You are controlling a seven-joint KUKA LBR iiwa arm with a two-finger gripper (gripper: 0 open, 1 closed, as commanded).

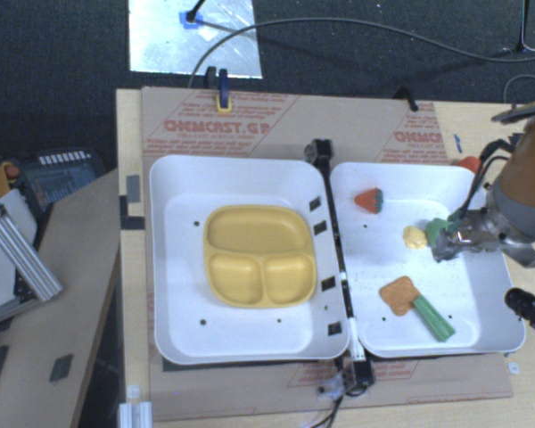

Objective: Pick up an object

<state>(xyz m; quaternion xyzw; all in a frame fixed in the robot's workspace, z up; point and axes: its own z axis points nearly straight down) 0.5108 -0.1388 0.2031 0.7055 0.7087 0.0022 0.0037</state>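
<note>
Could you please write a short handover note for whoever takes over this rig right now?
Gripper: low in the right bin, next to the small yellow object; whether its fingers are open or shut can't be made out, and nothing is seen held.
Right bin also holds a red strawberry-like toy near the back and an orange spatula-like piece with a green handle near the front.
Left bin holds the yellow divided tray.
Done: arm has reached the right bin.
Left: grasp and lift an object; the yellow one is nearest.
</note>
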